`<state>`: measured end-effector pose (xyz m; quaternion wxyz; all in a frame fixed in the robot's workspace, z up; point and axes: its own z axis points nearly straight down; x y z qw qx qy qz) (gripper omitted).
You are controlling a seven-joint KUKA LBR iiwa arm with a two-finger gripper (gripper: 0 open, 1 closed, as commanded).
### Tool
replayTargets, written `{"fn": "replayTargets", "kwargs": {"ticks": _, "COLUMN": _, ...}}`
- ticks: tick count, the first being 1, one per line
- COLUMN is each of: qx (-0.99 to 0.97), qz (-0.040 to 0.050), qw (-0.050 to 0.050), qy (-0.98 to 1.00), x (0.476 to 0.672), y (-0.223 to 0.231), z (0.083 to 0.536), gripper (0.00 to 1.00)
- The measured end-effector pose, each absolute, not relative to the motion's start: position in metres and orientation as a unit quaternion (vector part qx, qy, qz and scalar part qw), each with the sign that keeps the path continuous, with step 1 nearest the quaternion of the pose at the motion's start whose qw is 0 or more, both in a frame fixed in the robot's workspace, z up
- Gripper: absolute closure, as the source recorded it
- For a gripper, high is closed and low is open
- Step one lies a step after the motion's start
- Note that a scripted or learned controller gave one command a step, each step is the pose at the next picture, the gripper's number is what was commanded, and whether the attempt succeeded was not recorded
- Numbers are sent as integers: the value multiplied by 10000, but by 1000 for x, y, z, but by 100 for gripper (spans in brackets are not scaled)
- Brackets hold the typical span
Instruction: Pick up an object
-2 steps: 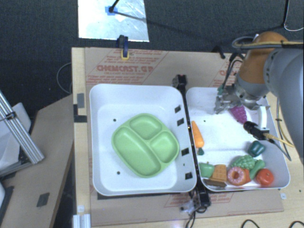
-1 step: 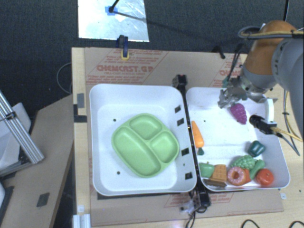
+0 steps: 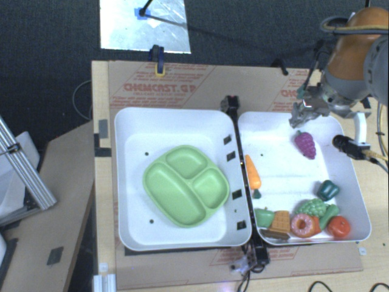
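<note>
My gripper (image 3: 300,119) hangs over the far edge of the right bin (image 3: 273,132), just above and left of a purple bunch of grapes (image 3: 306,144). Nothing shows between its fingers. An orange carrot (image 3: 252,173) lies along the right bin's left wall. At the near end are a green pepper (image 3: 327,190), broccoli (image 3: 316,208), a pink donut (image 3: 302,225), a tomato (image 3: 339,225), a waffle-like piece (image 3: 280,222) and a green piece (image 3: 264,216).
The left bin (image 3: 137,139) holds a green divided plate (image 3: 185,185). A black divider with clips (image 3: 238,163) runs between the bins. A black fitting (image 3: 346,145) juts in at the right bin's right rim. A foil sheet (image 3: 144,17) lies beyond the bench.
</note>
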<state>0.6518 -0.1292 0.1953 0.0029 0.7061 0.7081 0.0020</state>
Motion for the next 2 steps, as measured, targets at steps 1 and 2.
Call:
{"fn": "replayTargets", "kwargs": {"ticks": 1, "qx": 7053, "qz": 14, "qw": 14, "qy": 7089, "x": 653, "y": -129, "z": 226, "gripper": 100}}
{"fn": "replayTargets", "kwargs": {"ticks": 2, "qx": 7046, "qz": 1, "qw": -4, "qy": 7096, "x": 625, "y": -98, "z": 225, "gripper": 100}}
